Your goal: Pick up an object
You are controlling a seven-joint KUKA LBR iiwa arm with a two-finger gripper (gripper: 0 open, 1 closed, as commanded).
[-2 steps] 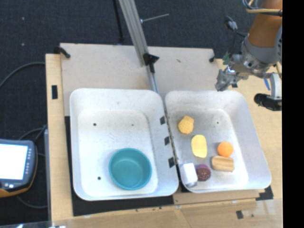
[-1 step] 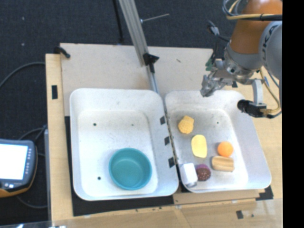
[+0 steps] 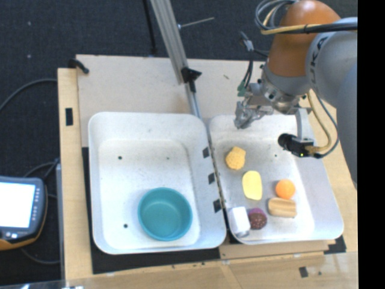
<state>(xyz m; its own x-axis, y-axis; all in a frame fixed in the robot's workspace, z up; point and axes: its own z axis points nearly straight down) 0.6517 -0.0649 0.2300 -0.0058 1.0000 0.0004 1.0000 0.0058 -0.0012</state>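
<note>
white cylinder beside maroon ball, right bin; end effector above, grip state unclear

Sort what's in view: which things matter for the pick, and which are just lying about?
For the pick: hand; right bin; yellow ball; yellow block; orange ball; bread roll; maroon ball; white block.
Lying about: teal bowl; left bin.
</note>
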